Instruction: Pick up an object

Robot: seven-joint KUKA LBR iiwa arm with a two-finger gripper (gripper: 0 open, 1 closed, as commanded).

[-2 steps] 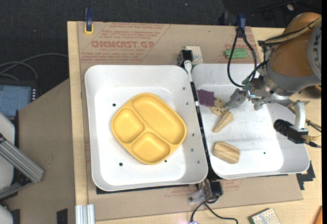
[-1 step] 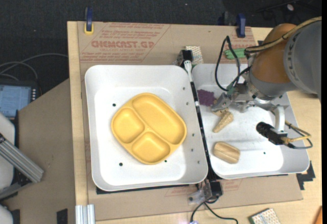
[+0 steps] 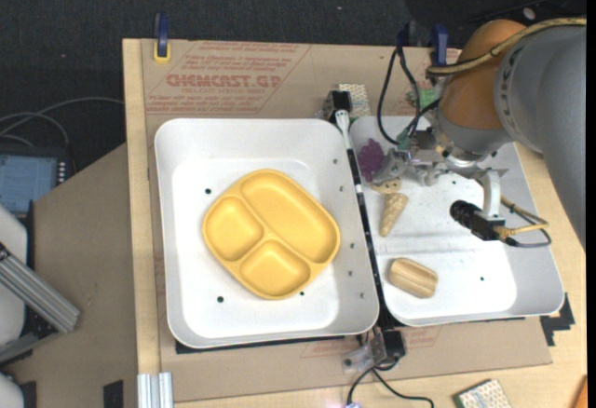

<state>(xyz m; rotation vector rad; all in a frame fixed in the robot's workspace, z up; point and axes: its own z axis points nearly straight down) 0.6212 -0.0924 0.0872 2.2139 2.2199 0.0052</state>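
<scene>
Left bin (image 3: 177,210) has a yellow divided plate (image 3: 270,234) in it, right bin (image 3: 466,276) has a purple thing (image 3: 372,156), a tan cone (image 3: 393,210) and a tan roll (image 3: 412,278), and the gripper (image 3: 407,166) sits just beside the purple thing, can't tell if it's open or closed.

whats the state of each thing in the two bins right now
yellow divided plate: right way up, flat in the left bin
purple object: lying in the right bin, beside the gripper
pale cone: on its side, untouched
tan block: lying flat, apart from the rest
gripper: low over the right bin, grip unclear
</scene>
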